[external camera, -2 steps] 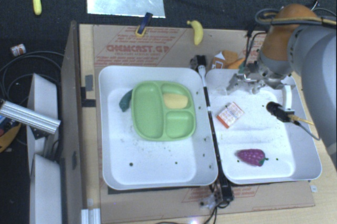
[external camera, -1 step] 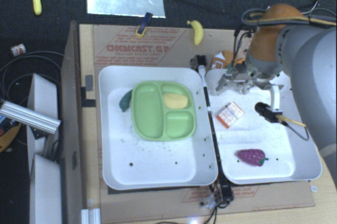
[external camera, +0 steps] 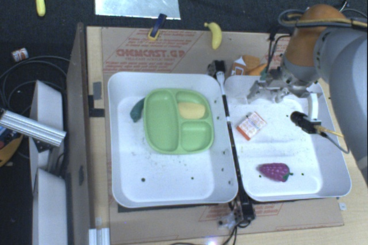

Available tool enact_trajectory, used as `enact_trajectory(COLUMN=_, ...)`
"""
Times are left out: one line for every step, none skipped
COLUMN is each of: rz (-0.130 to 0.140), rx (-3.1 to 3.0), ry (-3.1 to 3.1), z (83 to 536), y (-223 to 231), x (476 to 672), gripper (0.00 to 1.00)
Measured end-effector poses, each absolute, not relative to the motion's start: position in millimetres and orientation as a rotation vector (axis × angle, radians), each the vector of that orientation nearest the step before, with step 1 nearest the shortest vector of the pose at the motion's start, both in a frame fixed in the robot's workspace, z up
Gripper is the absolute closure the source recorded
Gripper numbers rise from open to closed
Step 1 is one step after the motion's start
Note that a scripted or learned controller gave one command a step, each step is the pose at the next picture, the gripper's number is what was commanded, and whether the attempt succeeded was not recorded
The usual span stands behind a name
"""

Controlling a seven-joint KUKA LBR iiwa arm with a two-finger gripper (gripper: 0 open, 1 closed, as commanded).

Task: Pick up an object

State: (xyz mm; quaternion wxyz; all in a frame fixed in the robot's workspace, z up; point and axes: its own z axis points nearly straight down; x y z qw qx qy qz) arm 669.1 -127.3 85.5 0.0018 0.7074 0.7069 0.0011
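My gripper point(external camera: 266, 91) hangs over the far edge of the right bin point(external camera: 333, 172), with the grey arm and its orange band behind it. In that bin, a small orange and white carton point(external camera: 251, 125) lies just below and left of the gripper, apart from it. A purple bunch of grapes point(external camera: 274, 171) rests near the bin's front. The left bin point(external camera: 123, 180) holds a green divided plate point(external camera: 167, 123) with a yellow piece point(external camera: 192, 110) in its upper right compartment. A dark teal object point(external camera: 137, 110) lies against the plate's left rim.
A yellow banana point(external camera: 214, 35) and a blue and yellow clip point(external camera: 156, 26) lie on the cardboard behind the bins. An orange and white item point(external camera: 248, 65) sits just behind the right bin. Cables and a metal bar point(external camera: 31, 127) lie at the left.
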Motion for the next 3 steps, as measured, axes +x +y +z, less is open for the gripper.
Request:
enact_trajectory(rz=0.003, rx=2.213, ry=2.227, z=85, y=-96, x=669.3, gripper=0.00)
enact_trajectory(rz=0.002, rx=2.221, ry=2.218, z=102, y=-132, x=657.4, gripper=0.00)
enact_trajectory(rz=0.004, rx=2.218, ry=2.219, z=143, y=-140, x=640.5, gripper=0.00)
